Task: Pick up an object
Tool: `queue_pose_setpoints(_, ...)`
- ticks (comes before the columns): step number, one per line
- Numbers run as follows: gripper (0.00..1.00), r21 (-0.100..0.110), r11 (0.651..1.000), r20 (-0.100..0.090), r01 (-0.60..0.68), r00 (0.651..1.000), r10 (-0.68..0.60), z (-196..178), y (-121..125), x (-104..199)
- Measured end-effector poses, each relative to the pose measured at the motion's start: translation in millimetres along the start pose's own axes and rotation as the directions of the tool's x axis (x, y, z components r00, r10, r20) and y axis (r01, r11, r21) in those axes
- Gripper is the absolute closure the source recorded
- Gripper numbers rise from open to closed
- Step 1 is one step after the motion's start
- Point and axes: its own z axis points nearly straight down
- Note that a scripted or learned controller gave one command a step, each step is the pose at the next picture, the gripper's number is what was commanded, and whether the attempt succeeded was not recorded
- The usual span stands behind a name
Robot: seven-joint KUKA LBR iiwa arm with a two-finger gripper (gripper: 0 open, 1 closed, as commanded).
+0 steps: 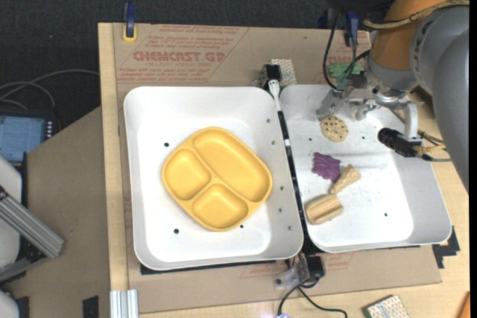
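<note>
gripper [344, 106] of the grey arm hangs over the far part of the right-hand bin, just above a round tan cookie with dark chips [335, 128]; from this slanted overhead view it is not possible to tell how wide it stands, and nothing can be seen held in it.

going left to right: at the far left, off the bench, sit a blue box [21, 139] and some loose black cables on dark carpet. the bench itself is a light wooden board [112, 160] with red printed lettering along its far edge and a small blue and yellow clamp [130, 22] at its far left corner.

the shallow white left bin [149, 220] holds a yellow plastic divided plate with three compartments [216, 176], lying flat near the middle of the bin and turned at an angle.

the shallow white right bin [417, 220] touches the left one along a black seam. in it, nearest the seam, a tan cylinder-shaped piece like a bread roll [323, 208] lies on its side towards the near edge. just beyond it are a small purple crumpled-looking object [326, 164] and a short tan stick-shaped piece [346, 179], the two touching or almost touching. the cookie lies flat further back, apart from these three.

to the right, a black cylindrical part [393, 140] juts from the arm over the bin. the grey arm [443, 56] with its orange band [406, 22] comes in from the upper right.
</note>
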Motion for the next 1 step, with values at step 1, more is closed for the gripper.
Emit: queue_pose_setpoints(1,0.00,0.016,1.000,-0.004,-0.007,1.000,0.007,0.7,-109.4,-1.1)
